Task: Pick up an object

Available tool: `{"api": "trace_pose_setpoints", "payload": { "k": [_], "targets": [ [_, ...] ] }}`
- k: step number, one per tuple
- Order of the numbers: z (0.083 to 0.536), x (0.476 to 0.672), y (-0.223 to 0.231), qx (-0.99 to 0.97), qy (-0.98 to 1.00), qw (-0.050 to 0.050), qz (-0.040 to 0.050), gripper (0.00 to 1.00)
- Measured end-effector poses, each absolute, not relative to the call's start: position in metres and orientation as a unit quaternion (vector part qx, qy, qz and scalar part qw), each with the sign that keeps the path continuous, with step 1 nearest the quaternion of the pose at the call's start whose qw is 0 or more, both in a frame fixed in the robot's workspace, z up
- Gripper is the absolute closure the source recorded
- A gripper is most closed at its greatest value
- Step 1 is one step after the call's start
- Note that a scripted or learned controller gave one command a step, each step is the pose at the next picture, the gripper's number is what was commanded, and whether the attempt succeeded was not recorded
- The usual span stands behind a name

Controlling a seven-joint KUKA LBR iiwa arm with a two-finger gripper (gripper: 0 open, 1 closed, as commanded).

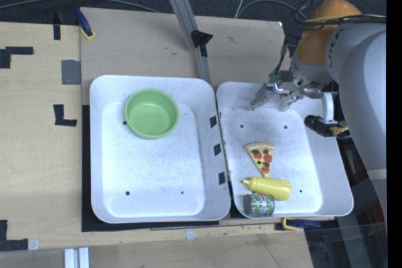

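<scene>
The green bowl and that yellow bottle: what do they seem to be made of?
The green bowl looks like moulded plastic: one even pale green colour, smooth walls, soft sheen. The yellow bottle, lying on its side, also seems plastic, glossy and uniformly coloured with a nozzle tip; possibly a toy, though that is uncertain.

Bowl [151, 113]: showing light green
Pizza slice [262, 158]: showing tan, red dots
Bottle [269, 186]: glowing yellow
Can [258, 204]: showing green
Bins [113, 198]: looking white, speckled dark

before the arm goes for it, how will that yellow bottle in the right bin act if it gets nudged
The yellow bottle lies on its side, so it will probably roll rather than tip. It looks like light plastic, likely smooth and slippery. The green can beside it may block rolling that way.
</scene>
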State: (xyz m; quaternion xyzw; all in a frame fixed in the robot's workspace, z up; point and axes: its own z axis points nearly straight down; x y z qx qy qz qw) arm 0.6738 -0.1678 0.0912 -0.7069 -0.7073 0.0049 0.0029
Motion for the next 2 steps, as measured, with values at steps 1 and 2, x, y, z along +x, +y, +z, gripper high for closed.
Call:
{"api": "trace_pose_setpoints", "payload": {
  "k": [1,2],
  "targets": [
    [0.1,0.673,-0.166,-0.706,-0.708,0.003,0.0044,1.0],
    [0.164,0.677,-0.17,-0.707,-0.708,-0.003,-0.0016,1.0]
  ]
}}
